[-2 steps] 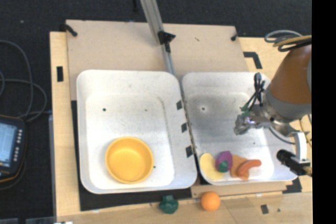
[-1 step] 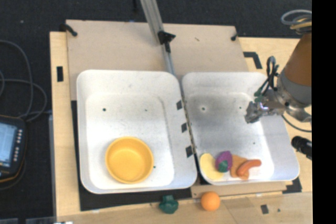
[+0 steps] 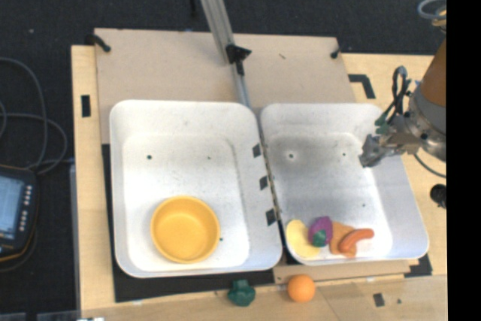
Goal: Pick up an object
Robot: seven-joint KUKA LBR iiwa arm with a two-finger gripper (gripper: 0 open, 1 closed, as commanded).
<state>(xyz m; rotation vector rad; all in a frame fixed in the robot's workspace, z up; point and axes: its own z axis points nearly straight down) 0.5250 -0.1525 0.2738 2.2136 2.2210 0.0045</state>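
— Grey against white, the gripper (image 3: pixel 373 149) is seen over the right bin (image 3: pixel 323 177), toward its 2 o'clock side. Whether it is released or clenched cannot be told; nothing is seen held in it.

— And what might be picked?

— A cluster of small toys is packed into that bin's 6 o'clock corner, well apart from the gripper: a pale yellow piece (image 3: pixel 294 235), a purple piece (image 3: pixel 322 225) touching it, and a red-orange sausage shape (image 3: pixel 354 237) at 3 o'clock of those. They are judged light, smooth, probably plastic or rubbery, so some slipping is to be expected.

— Where should hold be taken?

— The sausage shape is best taken across its narrow middle; it lies a little freer than the others, though the bin wall is close.

— The other container?

— In the left bin (image 3: pixel 180 139) a yellow bowl (image 3: pixel 185 228) sits upright at 6 o'clock; its rim could be pinched. An orange ball (image 3: pixel 301 288) and a green toy (image 3: pixel 241 293) lie on the tabletop (image 3: pixel 86 289), outside both bins.
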